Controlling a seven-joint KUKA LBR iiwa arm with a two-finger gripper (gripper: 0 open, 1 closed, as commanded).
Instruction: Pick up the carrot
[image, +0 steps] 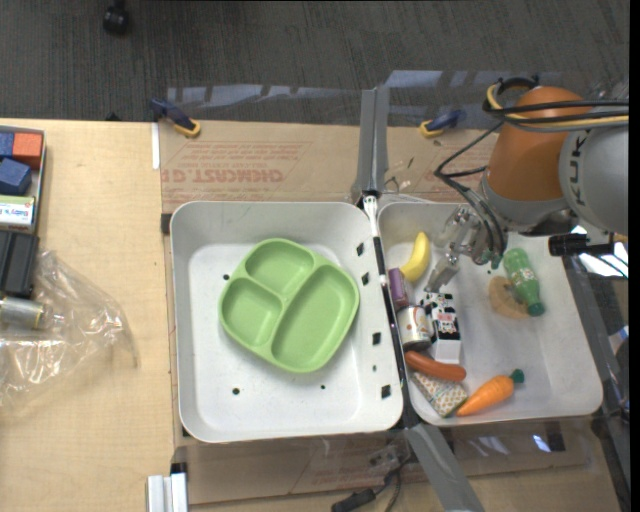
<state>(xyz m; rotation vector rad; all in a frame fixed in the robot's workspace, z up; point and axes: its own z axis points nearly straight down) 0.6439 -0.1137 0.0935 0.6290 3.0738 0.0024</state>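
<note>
The carrot (489, 393), orange with a green top, lies near the front of the right bin (560, 400), tip pointing left. My gripper (447, 275) hangs over the middle-left of that bin, well behind the carrot and apart from it. Its fingers point down toward a small black-and-white box (445, 322). Nothing shows between them.
In the right bin lie a banana (416, 256), a purple item (397, 287), a can (412, 327), a red sausage (436, 367), a green bottle (523, 280) and a tan disc (505, 298). The left bin (200, 400) holds a green divided plate (290, 304).
</note>
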